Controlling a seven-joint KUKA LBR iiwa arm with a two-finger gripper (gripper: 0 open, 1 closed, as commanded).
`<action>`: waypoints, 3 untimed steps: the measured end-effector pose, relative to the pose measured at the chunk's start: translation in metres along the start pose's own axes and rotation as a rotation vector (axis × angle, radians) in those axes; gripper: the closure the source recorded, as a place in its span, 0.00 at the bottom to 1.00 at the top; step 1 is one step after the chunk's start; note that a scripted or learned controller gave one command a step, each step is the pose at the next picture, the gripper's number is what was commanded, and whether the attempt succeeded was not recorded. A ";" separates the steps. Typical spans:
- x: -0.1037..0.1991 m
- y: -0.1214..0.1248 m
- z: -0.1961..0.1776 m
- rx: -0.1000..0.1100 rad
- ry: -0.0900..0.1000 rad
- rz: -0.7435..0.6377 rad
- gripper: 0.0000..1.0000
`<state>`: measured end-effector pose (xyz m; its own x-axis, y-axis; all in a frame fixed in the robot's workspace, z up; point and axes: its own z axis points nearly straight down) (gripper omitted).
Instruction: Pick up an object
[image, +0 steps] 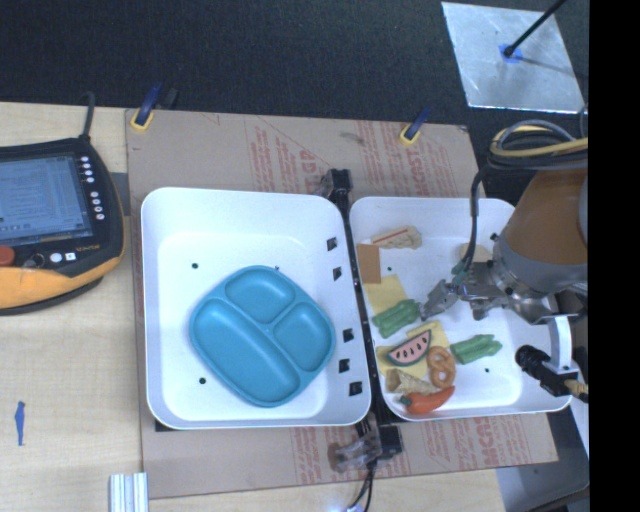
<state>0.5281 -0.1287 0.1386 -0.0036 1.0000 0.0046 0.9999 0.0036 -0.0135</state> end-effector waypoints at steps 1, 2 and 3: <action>0.005 -0.048 0.045 -0.023 -0.010 -0.001 0.00; 0.002 -0.046 0.032 -0.023 -0.012 0.000 1.00; 0.003 -0.047 0.033 -0.023 -0.012 0.000 0.00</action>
